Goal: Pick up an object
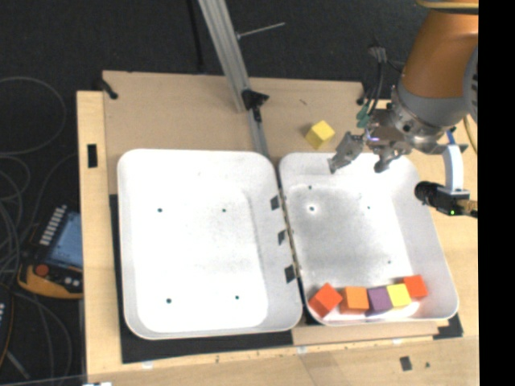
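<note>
My gripper hangs over the far edge of the right bin, its two fingers spread apart with nothing between them. A row of small blocks lies along the near wall of that bin: a red-orange block, an orange block, a purple block, a yellow block and another red-orange block. A yellow cube sits on the bench outside the bins, just left of the gripper and beyond the bin's far rim.
The left bin adjoins the right one. A slanted metal pole rises from the bench behind the bins. Cables and a handheld pendant lie off the bench at left.
</note>
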`<state>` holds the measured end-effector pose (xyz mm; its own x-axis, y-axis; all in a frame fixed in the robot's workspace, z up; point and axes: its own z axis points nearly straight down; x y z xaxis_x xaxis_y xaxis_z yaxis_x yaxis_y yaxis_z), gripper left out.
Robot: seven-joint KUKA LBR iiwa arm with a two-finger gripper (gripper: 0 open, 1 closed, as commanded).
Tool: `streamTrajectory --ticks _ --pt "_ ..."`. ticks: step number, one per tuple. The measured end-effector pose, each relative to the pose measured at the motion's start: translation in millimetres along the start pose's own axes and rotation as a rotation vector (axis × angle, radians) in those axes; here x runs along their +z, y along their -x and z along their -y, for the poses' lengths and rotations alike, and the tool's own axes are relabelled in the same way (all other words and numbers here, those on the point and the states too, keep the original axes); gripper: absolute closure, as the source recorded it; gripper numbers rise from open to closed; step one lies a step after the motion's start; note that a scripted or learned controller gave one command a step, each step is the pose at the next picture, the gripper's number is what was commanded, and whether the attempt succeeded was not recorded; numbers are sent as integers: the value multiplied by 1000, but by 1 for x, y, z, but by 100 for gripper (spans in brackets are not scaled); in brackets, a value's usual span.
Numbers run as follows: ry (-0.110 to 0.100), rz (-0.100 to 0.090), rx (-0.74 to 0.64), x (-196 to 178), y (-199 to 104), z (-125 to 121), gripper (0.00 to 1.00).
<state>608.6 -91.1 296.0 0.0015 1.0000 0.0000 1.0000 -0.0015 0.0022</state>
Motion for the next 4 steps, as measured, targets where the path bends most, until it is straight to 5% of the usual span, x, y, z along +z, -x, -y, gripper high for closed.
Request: streamTrajectory --ticks 1,2,4 --pt "-11 0 1 66 -20 54 0" --pt "-5 1 -5 102 -48 28 0" --pt "-1 -2 -11 100 -182 5 0"
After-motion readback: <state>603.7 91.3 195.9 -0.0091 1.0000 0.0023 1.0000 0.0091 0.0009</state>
